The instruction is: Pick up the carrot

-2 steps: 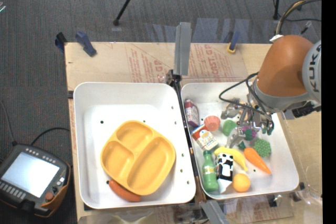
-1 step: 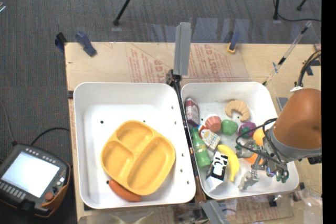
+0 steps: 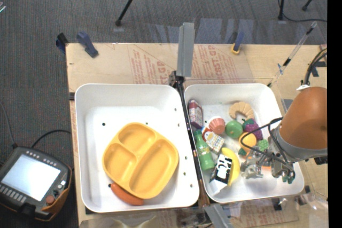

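While low over right bin [image 3: 224, 85], hovers with gripper [image 3: 265, 168] just beside carrot [image 3: 255, 170] and banana [image 3: 227, 154]; cannot tell whether open or closed.

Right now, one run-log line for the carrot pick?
end effector: low in right bin | carrot: under it, grasp unconfirmed | yellow tray: left bin

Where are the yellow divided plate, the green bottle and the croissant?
Yellow divided plate [image 3: 140, 160]: camera view, its middle ridge.
Green bottle [image 3: 203, 155]: camera view, its body.
Croissant [image 3: 241, 110]: camera view, its curved top.
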You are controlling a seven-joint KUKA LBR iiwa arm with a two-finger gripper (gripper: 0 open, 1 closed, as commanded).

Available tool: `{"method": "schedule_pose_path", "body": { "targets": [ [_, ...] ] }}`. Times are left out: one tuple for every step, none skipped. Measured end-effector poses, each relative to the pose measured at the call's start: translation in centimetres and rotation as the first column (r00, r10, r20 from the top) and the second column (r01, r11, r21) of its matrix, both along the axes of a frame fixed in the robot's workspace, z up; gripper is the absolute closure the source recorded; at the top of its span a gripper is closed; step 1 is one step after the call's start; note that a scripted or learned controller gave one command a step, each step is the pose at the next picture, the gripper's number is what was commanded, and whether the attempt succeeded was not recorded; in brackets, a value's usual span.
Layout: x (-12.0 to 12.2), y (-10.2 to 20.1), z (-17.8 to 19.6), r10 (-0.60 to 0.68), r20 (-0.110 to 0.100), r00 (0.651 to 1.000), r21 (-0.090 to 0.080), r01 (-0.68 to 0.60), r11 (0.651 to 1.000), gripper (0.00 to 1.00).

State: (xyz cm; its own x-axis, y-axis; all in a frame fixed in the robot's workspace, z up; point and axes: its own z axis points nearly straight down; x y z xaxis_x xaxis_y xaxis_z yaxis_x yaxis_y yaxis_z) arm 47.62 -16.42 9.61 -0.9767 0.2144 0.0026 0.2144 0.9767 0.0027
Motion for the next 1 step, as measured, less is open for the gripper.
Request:
{"method": "schedule_pose_path", "body": {
  "targets": [
    [0.12, -2.57, 8.11, 0.286, 0.005, 0.958, -0.004, -0.286, 0.958, 1.00]
  ]
}}
